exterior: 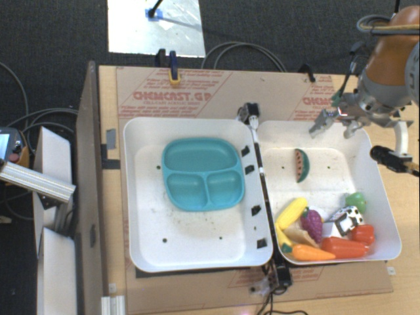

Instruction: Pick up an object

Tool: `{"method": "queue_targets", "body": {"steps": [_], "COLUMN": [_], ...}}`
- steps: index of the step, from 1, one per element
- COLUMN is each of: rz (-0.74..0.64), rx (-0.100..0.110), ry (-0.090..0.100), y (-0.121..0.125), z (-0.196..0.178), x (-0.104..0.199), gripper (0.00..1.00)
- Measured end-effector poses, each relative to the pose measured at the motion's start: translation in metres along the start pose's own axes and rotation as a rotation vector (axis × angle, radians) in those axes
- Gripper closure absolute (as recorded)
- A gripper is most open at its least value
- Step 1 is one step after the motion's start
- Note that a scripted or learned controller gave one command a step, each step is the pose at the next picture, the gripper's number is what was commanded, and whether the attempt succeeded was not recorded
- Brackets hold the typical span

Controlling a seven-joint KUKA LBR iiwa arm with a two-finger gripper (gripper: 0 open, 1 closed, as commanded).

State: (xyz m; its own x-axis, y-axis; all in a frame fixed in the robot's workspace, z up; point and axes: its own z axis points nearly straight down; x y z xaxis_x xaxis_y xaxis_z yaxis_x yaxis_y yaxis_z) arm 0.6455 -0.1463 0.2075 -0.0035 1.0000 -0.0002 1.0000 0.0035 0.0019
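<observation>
Camera view, left to right: we see a teal divided plate (202, 175) in the left bin (141, 195), a watermelon slice (301, 164) alone in the right bin (384, 195), and our gripper (335, 125) spread open, empty, above its far rim.

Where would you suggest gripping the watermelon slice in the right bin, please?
Probably from straight above, across the narrow width at the middle of the watermelon slice. It lies flat and alone on the right bin floor, its long axis running up-down, clear of the toy pile.
</observation>
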Motion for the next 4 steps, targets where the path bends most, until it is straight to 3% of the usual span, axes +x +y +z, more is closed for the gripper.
{"method": "queue_targets", "body": {"steps": [1, 2, 3, 4], "rz": [-0.004, 0.000, 0.003, 0.002], "rx": [0.008, -0.002, 0.002, -0.003], "ry": [0.003, 0.000, 0.000, 0.000], "y": [-0.014, -0.001, -0.019, -0.017], "z": [0.130, 0.122, 0.123, 0.112], "x": [0.045, 0.034, 0.036, 0.036], "gripper": [0.00, 0.00, 0.00, 1.00]}}
